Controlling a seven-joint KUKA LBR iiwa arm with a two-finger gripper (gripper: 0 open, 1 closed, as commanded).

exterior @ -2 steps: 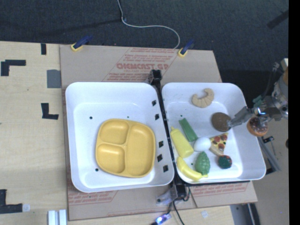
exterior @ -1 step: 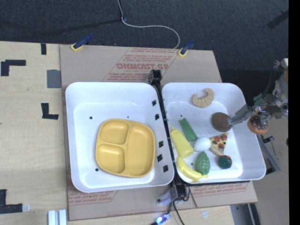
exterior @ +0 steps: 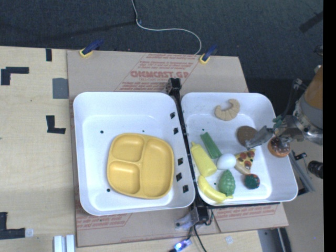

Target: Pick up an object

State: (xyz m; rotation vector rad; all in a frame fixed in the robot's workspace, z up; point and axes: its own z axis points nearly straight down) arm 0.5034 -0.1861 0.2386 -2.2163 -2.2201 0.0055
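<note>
The right bin [exterior: 265, 105] holds several toy foods. Among them are a tan croissant [exterior: 227, 109], a brown round piece [exterior: 243, 134], a green block [exterior: 211, 145] and a yellow cylinder [exterior: 203, 160]. Nearer the front lie a white egg [exterior: 226, 161], a pizza slice [exterior: 244, 163], a leafy green piece [exterior: 227, 182], a banana [exterior: 211, 191] and a dark green ball [exterior: 252, 181]. My gripper [exterior: 272, 135] hangs over the bin's right rim, beside the brown round piece. A small orange-brown object [exterior: 279, 148] sits right under the gripper at the rim; whether it is gripped is unclear.
The left bin [exterior: 86, 109] holds a yellow divided plate [exterior: 140, 165]. A black divider [exterior: 181, 135] runs between the two bins. Both bins rest on a cardboard sheet [exterior: 152, 70], with a white cable [exterior: 168, 30] behind it.
</note>
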